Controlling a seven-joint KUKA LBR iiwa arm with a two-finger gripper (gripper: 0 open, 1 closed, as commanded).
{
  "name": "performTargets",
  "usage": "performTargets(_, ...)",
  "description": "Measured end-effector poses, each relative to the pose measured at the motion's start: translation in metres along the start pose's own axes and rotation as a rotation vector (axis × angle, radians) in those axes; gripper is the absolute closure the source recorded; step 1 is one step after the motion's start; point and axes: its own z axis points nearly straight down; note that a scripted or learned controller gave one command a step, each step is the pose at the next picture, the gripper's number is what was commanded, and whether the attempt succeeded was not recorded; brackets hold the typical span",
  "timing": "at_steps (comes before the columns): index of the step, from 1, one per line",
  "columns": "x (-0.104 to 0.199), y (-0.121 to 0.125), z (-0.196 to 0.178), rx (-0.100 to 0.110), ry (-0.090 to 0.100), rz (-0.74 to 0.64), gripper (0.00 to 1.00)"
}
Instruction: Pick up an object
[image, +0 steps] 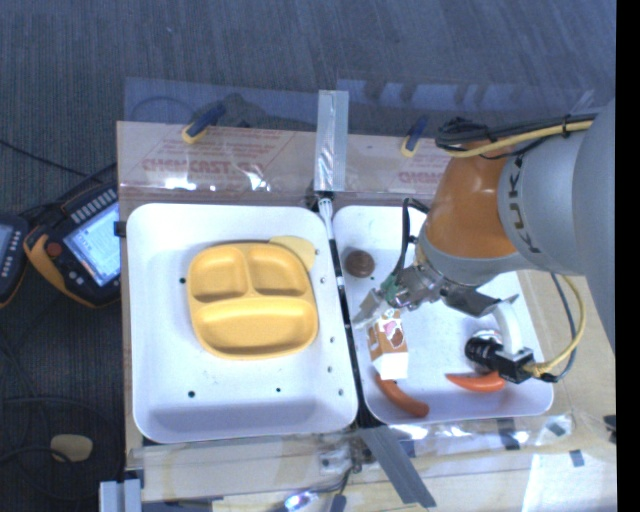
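My gripper (385, 298) hangs low over the left part of the right bin (530, 400), with the grey and orange arm reaching in from the right. Just below its tip lies a small brown and white carton (388, 343); whether they touch is unclear. A round brown piece (358, 263) sits up and left of the gripper. A brown sausage (402, 400) lies near the bin's front wall. An orange carrot-like piece (474, 381) lies to its right. A white object (507, 324) is partly hidden under the arm.
The left bin (160, 400) holds a yellow divided plate (253, 300), with a pale yellow piece (296, 245) at its far right corner. A handheld controller (75, 245) lies on the floor to the left. The wall between the bins (345, 340) runs close to the gripper.
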Motion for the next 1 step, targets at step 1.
performTargets(1,0.0338,-0.0158,-0.0002,0.000,-0.001,-0.045,1.00)
